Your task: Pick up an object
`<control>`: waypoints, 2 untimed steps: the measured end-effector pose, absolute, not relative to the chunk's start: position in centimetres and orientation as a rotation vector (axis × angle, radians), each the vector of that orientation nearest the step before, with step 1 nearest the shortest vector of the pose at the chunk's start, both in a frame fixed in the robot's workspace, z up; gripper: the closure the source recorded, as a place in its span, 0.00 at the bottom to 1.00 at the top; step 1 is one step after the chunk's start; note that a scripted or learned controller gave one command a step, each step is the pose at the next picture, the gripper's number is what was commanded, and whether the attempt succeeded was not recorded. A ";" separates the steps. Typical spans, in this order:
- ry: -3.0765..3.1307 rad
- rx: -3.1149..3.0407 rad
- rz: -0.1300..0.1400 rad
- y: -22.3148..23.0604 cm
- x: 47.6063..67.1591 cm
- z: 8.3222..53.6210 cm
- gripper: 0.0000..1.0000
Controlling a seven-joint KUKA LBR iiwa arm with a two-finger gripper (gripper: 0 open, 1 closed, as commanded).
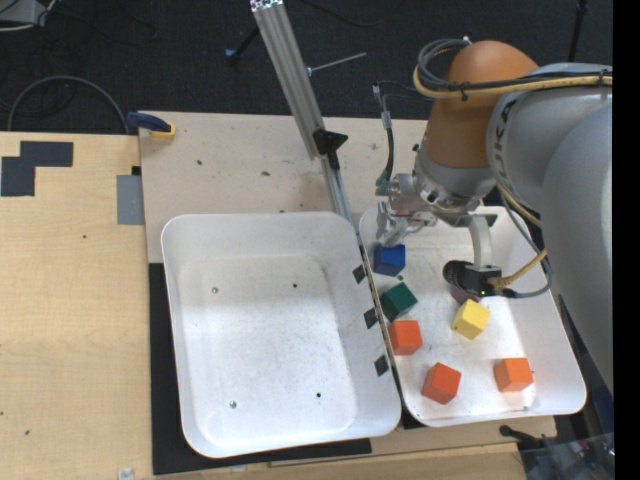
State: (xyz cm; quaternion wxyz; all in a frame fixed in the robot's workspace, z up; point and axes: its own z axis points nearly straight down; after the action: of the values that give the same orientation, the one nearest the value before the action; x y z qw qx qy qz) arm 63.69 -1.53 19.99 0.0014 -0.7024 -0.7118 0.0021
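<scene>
My gripper (391, 236) hangs over the far left corner of the right bin (560, 393). Directly under its tip, touching or nearly touching it, is a blue cube (389, 260) beside the divider between the bins. Whether the cube is gripped cannot be made out. In front of the blue cube lie a dark green cube (399, 298) and an orange cube (405, 336). A yellow cube (471, 318) sits mid-bin. Along the front of the bin rest a red-orange cube (441, 382) and another orange cube (513, 374).
The left bin (190, 268) lies beside the right one, its white floor speckled with a few dark dots. A slanted aluminium rail (296, 88) runs down from the back to the bins' shared edge. The bulky grey arm (550, 168) covers the right side.
</scene>
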 end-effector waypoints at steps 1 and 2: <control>-2.222 -2.212 0.004 3.7 58.6 20.2 1.00; -2.217 -2.231 0.001 -3.7 54.0 26.8 1.00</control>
State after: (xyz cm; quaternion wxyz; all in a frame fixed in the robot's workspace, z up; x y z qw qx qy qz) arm 53.98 -3.74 26.77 -0.0016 -0.7093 -0.7049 0.0002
